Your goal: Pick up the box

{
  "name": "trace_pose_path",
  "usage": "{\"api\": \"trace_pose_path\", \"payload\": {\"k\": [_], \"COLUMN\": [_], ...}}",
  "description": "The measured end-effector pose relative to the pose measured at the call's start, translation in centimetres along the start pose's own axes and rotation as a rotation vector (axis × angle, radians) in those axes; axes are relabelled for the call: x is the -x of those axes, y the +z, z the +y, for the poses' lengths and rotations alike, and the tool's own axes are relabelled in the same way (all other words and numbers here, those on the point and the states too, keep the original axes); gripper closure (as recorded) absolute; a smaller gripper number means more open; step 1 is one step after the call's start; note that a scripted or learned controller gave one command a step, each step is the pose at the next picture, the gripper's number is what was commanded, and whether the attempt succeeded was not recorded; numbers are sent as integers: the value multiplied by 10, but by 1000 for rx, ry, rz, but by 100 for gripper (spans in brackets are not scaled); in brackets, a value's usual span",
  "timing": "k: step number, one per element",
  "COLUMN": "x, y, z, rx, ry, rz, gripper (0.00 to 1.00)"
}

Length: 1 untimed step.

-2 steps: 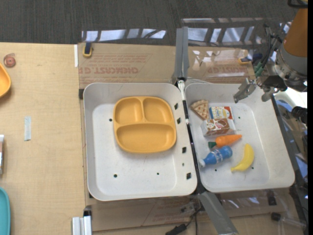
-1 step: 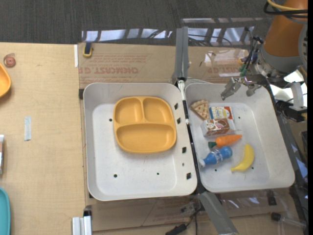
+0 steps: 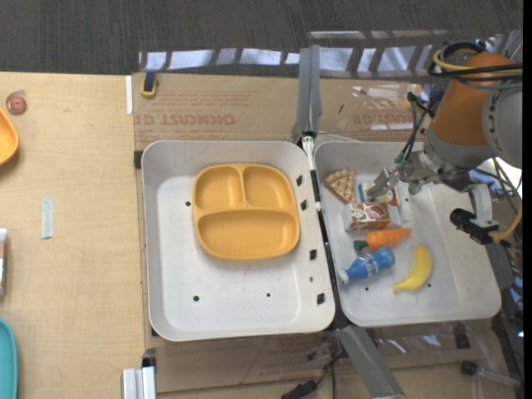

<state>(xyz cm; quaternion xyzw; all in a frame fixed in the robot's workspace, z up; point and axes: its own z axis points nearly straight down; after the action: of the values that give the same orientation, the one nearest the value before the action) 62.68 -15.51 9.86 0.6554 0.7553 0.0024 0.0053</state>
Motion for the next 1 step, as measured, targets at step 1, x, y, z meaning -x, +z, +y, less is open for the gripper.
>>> {"api": "trace_pose_path", "payload": {"k": [1], "x": [-28], "y": [1], "z": [22], "rx": [0], "ry": [185], "rz": [0], "gripper": [0]}}
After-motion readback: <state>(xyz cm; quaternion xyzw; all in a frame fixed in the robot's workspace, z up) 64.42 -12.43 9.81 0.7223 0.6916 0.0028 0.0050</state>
